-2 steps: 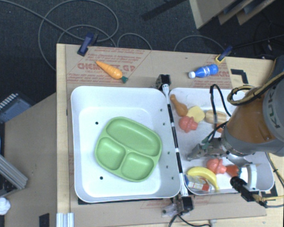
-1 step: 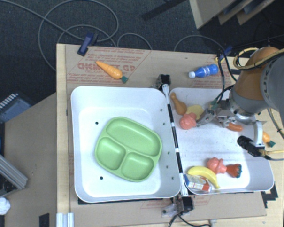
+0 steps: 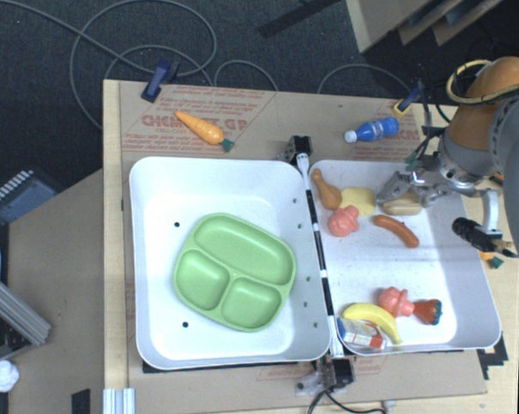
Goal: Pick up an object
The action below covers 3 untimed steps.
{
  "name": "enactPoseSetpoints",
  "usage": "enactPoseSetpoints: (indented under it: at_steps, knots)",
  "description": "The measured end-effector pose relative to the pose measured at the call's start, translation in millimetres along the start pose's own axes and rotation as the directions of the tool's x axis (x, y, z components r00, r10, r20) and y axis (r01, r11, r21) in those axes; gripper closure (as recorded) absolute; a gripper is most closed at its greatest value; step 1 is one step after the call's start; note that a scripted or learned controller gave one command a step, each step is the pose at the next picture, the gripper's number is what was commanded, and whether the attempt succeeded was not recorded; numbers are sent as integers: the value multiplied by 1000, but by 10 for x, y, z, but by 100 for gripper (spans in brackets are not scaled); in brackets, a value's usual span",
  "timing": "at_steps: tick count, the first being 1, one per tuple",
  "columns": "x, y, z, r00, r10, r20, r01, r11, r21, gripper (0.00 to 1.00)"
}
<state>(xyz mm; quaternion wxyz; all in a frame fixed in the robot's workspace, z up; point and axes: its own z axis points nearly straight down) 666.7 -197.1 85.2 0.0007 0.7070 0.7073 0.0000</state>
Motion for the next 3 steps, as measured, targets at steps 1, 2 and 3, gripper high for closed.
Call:
enactPoseSetpoints:
  at_steps: [1, 2, 3]
  knots:
    - [6, 14, -113, 1000, -2, 3, 2, 1000, -5, 100]
    - [699, -129, -773, 1000, -2, -2, 2, 1000, 0, 100]
    - [1229, -422, -1022, 1000, -1, -2, 1, 1000, 3, 100]
